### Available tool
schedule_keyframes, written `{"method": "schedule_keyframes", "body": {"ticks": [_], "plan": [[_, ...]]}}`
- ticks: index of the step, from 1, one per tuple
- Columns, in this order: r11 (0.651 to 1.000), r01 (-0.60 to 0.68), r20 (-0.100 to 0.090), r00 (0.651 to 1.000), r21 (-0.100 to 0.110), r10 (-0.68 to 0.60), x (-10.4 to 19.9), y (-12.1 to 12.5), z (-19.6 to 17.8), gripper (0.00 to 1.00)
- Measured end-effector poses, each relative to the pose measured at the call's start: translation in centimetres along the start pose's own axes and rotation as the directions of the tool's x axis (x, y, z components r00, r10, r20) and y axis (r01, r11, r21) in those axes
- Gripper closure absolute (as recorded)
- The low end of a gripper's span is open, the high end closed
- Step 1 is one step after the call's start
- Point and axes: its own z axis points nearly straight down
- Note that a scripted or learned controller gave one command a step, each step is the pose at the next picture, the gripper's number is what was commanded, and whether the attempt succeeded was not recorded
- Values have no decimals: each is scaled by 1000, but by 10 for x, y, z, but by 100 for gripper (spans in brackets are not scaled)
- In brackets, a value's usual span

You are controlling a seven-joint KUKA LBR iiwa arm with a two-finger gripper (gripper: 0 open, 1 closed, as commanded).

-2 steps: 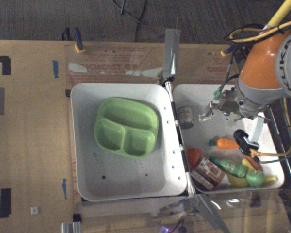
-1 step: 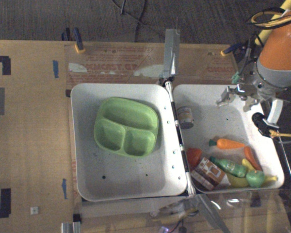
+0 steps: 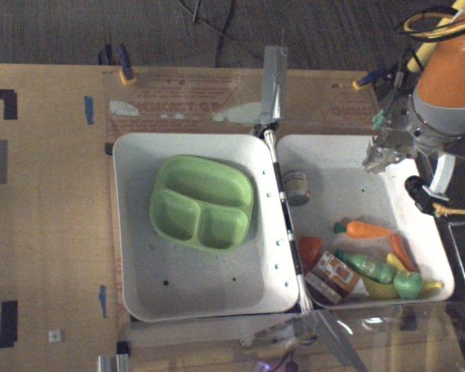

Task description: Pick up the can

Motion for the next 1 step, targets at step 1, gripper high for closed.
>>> {"method": "schedule_keyframes", "body": {"ticks": [1], "plan": [[993, 114, -1, 993, 1, -114, -65, 58, -71, 100]]}}
